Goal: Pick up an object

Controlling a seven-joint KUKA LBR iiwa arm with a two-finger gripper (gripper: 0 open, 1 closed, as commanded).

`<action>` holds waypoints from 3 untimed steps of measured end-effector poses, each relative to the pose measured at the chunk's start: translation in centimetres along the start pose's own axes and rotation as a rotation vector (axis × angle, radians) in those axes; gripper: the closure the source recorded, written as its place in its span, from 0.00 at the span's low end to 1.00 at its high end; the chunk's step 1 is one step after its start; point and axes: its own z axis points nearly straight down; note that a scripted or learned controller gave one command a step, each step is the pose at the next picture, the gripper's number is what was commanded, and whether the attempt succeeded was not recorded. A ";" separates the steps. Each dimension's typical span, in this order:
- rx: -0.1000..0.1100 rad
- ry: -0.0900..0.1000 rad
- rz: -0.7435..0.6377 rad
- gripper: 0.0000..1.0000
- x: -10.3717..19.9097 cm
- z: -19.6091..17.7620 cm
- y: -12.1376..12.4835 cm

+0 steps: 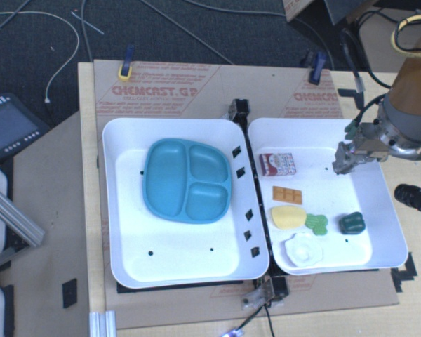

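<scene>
Gripper above right bin, jaw state unclear

Camera view: gripper (342, 159) hangs at the right bin's (379, 128) 2 o'clock; whether its jaws are open or closed cannot be told. Packet (277, 163), wafer (287, 195), yellow piece (288, 217), broccoli (317, 224), pepper (351, 223) and egg (303, 250) lie in that bin. Blue plate (187, 180) sits in the left bin (126, 251).

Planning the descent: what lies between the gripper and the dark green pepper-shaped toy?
In the camera view, bare white floor of the right bin separates the gripper from the dark green pepper-shaped toy.
</scene>
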 end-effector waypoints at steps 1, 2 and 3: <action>0.000 0.001 -0.001 1.00 5.1 -0.1 -2.0; 0.000 0.001 -0.003 1.00 10.6 -0.3 -3.2; 0.001 0.001 -0.002 1.00 15.6 0.0 -4.3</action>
